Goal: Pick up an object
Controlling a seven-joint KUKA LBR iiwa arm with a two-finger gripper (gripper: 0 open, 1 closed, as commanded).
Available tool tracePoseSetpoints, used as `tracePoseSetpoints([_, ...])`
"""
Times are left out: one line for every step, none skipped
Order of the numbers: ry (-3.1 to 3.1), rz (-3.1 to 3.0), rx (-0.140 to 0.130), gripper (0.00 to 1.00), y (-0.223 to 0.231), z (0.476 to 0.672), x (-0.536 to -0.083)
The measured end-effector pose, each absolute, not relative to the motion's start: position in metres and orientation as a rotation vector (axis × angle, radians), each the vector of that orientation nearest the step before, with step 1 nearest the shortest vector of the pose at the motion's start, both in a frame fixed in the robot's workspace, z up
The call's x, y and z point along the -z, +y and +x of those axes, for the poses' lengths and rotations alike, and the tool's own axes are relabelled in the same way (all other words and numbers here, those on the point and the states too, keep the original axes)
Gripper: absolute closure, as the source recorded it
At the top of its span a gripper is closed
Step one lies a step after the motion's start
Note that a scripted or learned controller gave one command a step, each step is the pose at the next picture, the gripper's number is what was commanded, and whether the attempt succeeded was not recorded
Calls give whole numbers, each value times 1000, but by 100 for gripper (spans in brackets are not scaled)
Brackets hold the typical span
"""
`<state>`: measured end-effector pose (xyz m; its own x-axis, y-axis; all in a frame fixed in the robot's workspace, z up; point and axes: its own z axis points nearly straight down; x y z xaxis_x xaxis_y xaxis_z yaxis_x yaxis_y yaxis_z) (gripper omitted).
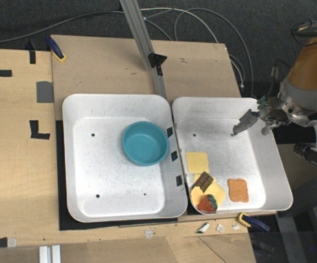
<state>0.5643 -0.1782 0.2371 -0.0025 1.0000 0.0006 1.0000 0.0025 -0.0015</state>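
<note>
Hand [245, 123] hovers over the right white bin's [267, 171] far side, apparently empty; its opening I cannot tell. Nearest below-left lies the pale yellow square block [197, 161]; the flat orange piece [237, 190] sits directly below, farther off.

Wooden bench [16, 147], two white bins [81, 141] side by side

One fixed camera is looking down on the bench at a slant.

It is sitting high above the near edge, facing down and away, taking in both the left bin [81, 147] and the right bin [267, 169] whole, with wooden bench [16, 92] spreading left and dark floor lying beyond. The arm [303, 78] is entering at the right edge.
</note>
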Motion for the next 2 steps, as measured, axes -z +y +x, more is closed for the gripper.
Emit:
tracePoseSetpoints([-2223,-2218,-1,0,-178,564,-237])
tracePoseSetpoints([-2218,-2217,-8,0,-187,566,-180])
